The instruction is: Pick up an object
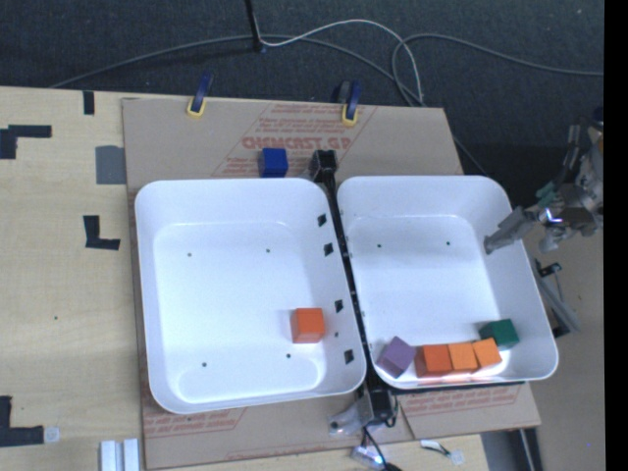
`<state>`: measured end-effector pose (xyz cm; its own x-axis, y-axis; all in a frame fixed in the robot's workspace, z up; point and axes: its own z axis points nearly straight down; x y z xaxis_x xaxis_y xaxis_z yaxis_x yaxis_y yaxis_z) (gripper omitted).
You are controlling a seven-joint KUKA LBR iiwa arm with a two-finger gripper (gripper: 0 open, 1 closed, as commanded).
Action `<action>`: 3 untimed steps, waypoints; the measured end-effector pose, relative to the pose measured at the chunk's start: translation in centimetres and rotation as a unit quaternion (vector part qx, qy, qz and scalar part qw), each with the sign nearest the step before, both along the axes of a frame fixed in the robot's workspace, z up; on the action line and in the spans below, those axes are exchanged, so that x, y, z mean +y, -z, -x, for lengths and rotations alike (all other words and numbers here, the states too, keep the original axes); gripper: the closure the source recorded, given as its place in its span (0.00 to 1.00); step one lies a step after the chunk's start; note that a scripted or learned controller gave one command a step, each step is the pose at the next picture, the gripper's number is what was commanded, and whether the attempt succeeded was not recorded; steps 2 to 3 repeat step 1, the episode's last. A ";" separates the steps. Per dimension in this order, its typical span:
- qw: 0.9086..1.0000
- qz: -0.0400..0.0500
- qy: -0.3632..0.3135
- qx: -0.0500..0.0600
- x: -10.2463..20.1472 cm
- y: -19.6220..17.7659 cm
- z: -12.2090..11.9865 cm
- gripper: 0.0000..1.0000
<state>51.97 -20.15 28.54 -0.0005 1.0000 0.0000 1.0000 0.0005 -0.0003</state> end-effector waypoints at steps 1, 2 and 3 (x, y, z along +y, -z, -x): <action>1.000 0.001 -0.008 -0.002 -1.4 -4.7 -3.9 0.00; 1.000 0.001 -0.008 -0.002 -1.4 -4.7 -3.9 0.00; 1.000 0.001 -0.008 -0.002 -1.4 -4.7 -3.9 0.00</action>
